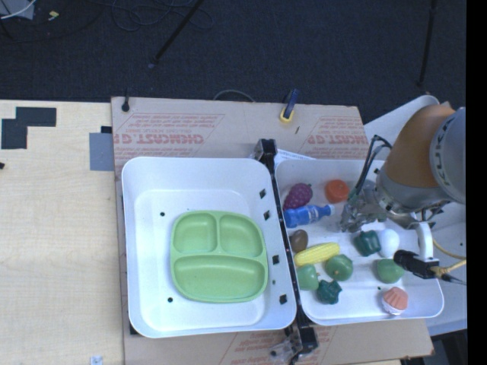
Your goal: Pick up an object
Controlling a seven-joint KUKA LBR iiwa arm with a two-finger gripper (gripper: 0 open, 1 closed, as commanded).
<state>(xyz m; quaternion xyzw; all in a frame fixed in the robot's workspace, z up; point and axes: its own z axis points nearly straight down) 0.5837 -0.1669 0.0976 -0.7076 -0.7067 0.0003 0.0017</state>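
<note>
Single fixed camera, mounted above the bench, looking down at a slant. Far enough back to frame both white bins whole: left bin (144, 204) well left of the gripper (356, 217), right bin (426, 303) directly beneath it. Arm (426, 154) entering from the right edge. Dark floor with cables across the top of frame, beyond the gripper; pale bench surface (53, 234) at far left. No second view to overlap.
</note>
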